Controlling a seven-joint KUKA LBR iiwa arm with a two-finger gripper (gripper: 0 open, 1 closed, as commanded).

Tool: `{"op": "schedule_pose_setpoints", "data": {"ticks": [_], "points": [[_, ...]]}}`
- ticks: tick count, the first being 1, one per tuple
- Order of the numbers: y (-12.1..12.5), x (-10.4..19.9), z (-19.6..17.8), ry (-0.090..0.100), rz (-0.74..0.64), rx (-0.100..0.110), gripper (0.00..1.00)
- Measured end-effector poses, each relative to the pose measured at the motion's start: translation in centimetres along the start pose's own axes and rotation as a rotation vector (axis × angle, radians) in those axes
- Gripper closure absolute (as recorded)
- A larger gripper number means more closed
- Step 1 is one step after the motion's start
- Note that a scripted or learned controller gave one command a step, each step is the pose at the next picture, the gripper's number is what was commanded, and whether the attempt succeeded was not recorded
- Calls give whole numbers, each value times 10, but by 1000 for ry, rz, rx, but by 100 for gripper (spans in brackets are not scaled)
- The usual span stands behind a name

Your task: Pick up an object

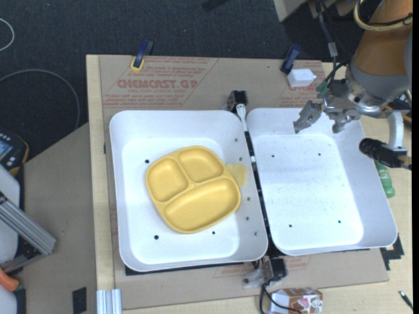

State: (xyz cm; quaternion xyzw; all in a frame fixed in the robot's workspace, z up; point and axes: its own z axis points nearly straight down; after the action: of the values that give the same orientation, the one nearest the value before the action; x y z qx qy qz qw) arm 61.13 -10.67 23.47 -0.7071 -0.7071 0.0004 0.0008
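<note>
Nothing is grasped yet: the end effector [323,118] is held open over the right bin [321,188], the yellow tray [193,188] untouched in the left bin [131,175]

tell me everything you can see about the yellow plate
The plate is a glossy yellow divided dish, plastic by the look of it, with rounded corners and three wells: two small ones on the far side and one long one nearer the camera. It lies flat and right side up on the floor of the left bin, turned at a slant to the bin's walls. A paler yellow piece pokes out from under its right edge. Nothing lies in its wells.
</note>
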Motion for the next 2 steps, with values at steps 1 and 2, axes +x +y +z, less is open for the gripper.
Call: {"op": "schedule_pose_setpoints", "data": {"ticks": [1, 2], "points": [[-34, 95, -189, 2, -10, -23, 0], [-69, 131, -295, 1, -5, -18, 0]]}}
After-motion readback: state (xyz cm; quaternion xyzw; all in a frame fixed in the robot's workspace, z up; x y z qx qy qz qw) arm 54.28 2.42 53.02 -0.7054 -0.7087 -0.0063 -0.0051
